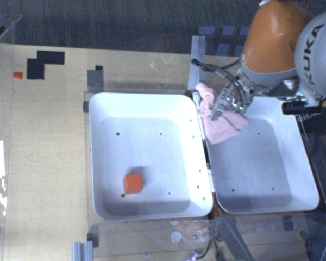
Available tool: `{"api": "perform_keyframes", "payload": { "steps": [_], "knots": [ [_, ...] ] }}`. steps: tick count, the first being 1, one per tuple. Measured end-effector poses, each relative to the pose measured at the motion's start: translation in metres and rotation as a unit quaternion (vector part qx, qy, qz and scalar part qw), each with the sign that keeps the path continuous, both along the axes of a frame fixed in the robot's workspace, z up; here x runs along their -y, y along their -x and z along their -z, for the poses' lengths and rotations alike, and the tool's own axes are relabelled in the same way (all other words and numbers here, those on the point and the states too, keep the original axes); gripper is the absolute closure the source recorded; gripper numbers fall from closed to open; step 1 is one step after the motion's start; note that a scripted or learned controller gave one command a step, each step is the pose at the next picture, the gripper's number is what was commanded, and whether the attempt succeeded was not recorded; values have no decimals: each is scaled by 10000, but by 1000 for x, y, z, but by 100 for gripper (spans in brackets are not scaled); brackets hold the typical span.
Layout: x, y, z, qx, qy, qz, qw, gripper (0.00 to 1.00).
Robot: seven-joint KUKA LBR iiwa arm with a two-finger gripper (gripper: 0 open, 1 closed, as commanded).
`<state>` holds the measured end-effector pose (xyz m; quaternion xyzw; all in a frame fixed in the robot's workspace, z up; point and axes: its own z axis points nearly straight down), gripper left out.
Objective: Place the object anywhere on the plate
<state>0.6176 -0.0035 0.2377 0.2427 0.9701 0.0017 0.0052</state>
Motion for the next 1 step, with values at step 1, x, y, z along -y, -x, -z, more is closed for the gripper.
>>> {"api": "perform_keyframes", "payload": {
  "steps": [1],
  "knots": [
    [-32,27,-6,11,15,-1982,9802,100]
  ]
}}
